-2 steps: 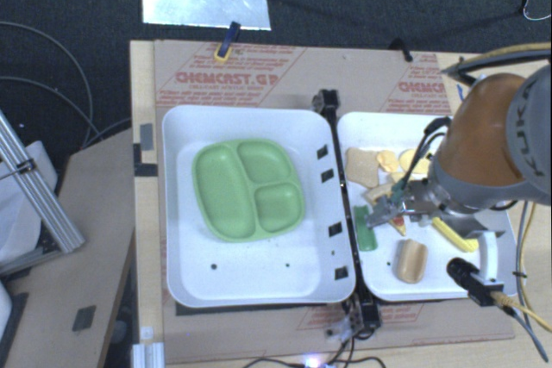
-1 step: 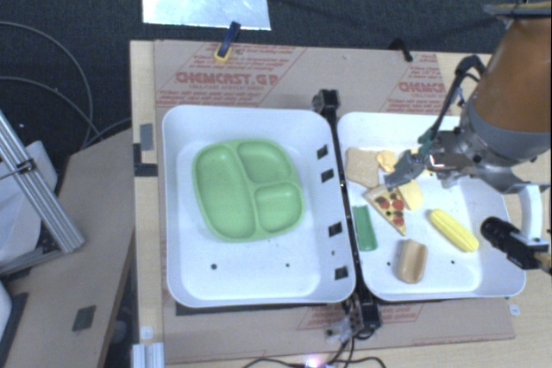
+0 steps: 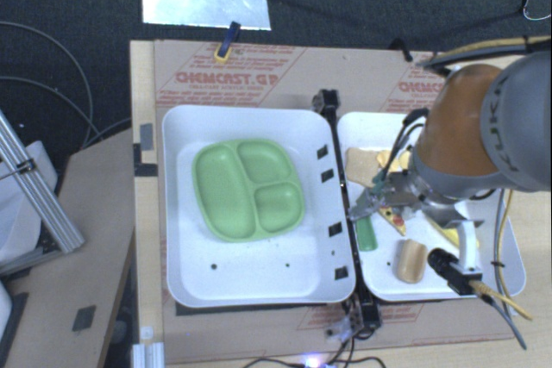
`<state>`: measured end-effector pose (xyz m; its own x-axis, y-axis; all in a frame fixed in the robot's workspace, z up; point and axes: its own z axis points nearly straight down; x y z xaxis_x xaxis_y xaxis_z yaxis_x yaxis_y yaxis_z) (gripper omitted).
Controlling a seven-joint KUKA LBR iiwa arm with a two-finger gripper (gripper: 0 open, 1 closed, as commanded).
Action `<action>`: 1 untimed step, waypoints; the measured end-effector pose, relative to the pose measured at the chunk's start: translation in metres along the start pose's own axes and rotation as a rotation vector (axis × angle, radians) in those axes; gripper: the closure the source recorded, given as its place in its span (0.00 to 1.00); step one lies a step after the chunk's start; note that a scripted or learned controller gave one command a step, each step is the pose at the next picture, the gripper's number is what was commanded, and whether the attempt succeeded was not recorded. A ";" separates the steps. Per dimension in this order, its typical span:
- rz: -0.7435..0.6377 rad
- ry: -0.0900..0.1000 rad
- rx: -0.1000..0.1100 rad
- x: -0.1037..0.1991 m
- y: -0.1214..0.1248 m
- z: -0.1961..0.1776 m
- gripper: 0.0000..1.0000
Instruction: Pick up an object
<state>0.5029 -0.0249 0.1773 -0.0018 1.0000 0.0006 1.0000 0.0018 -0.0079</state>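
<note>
My gripper (image 3: pixel 373 201) hangs mid-frame right, fingers apart; the green stick (image 3: pixel 366 234) lies just below them, long axis vertical.

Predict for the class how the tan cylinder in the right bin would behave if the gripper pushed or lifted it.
The tan cylinder looks rounded and lies on its side, so a push would probably roll it. It appears solid and stiff, likely light. Its smooth curved sides might slip between the fingers.

A divided plate (image 3: pixel 248 190) lies in the left bin (image 3: pixel 185 271). My gripper (image 3: pixel 373 201) hangs over the right bin (image 3: pixel 362 127), a stick-shaped piece (image 3: pixel 366 233) beneath it, a short cylinder (image 3: pixel 410 260) nearer and to the right.
</note>
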 end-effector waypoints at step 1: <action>-0.003 0.000 -0.011 -0.001 0.002 -0.017 1.00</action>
<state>0.5048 -0.0255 0.1946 -0.0044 1.0000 0.0007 1.0000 0.0044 0.0027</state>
